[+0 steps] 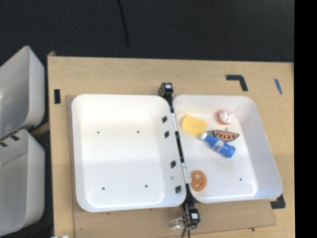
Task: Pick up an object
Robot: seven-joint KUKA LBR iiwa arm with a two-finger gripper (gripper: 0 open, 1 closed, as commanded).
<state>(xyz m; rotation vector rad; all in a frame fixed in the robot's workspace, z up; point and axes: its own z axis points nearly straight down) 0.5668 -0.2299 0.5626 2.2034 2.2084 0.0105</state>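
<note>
The right bin (257,167) holds several small objects. A yellow rounded piece (193,125) lies near its left wall. Just right of it, a blue bottle (219,146) lies on its side, touching a watermelon slice (226,135). A pink and white ball (226,116) sits toward the bin's back. An orange pretzel (198,180) rests near the front left corner.
The left bin (119,152) sits beside the right one, joined along a black clipped divider (176,148). Both rest on a wooden board (124,76). White containers (17,133) stand off the bench at the far left.
</note>
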